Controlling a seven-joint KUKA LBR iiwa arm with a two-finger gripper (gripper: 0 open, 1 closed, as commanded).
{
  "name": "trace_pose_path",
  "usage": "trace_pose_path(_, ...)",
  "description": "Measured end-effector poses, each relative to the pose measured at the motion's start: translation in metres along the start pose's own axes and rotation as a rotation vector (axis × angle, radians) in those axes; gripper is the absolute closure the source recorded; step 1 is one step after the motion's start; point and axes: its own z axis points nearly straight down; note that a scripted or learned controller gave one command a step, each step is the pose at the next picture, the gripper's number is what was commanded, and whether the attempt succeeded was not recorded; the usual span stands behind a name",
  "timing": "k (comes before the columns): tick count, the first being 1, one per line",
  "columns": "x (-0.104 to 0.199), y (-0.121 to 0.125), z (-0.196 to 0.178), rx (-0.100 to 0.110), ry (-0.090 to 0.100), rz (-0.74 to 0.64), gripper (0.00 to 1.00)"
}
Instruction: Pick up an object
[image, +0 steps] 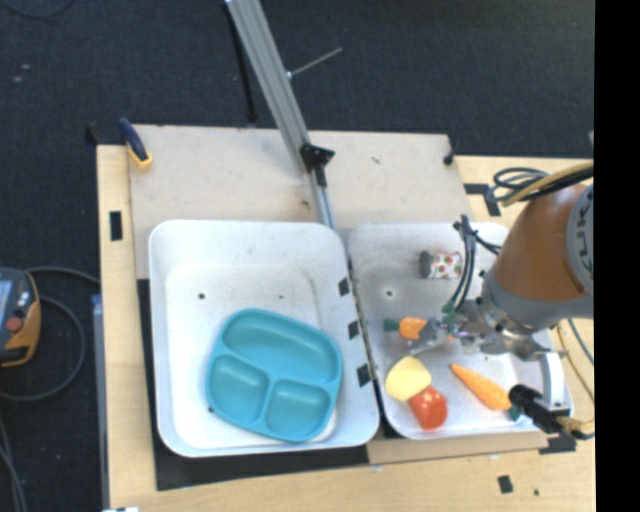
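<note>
1. Showing the pre-grasp stage: the gripper (447, 331) hangs low inside the right bin (385, 260), about midway between that bin's far and near edges. The grey arm (540, 262) with its orange band reaches in over the bin's right edge.
2. Whether the gripper is open or closed cannot be told, because its tip is too small and cluttered to read. Nothing can be seen held in it.
3. Candidate objects all lie in the right bin. A small orange piece (412, 326) sits just beside the gripper tip, on the side toward the left bin (250, 270). Contact between the two cannot be confirmed.
4. A yellow rounded object (408, 378) and a red object (428, 408) touch each other near the right bin's near-left corner. A toy carrot (480, 387) lies along the near edge, apart from both. A small can-like item (440, 264) rests toward the far edge.
5. The left bin carries a blue divided plate (272, 372) toward its near edge, well apart from the gripper.
6. Judged step: alignment before a grasp. No object appears lifted, so the pick is not yet done.
7. Judged next move: centre over the small orange piece, which is the nearest target, close on it, then raise straight up. The piece is small and the yellow rounded object lies near, so a slight offset could nudge the piece rather than seize it.
</note>
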Motion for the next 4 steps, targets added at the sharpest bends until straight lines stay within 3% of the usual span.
trace_pose_path(1, -0.001, 0.002, 0.048, -0.008, 0.000, 0.001, 0.00)
trace_pose_path(2, -0.003, 0.003, 0.036, -0.013, -0.002, 0.006, 1.00)
trace_pose_path(4, -0.017, 0.012, -0.084, -0.012, -0.002, -0.005, 1.00)
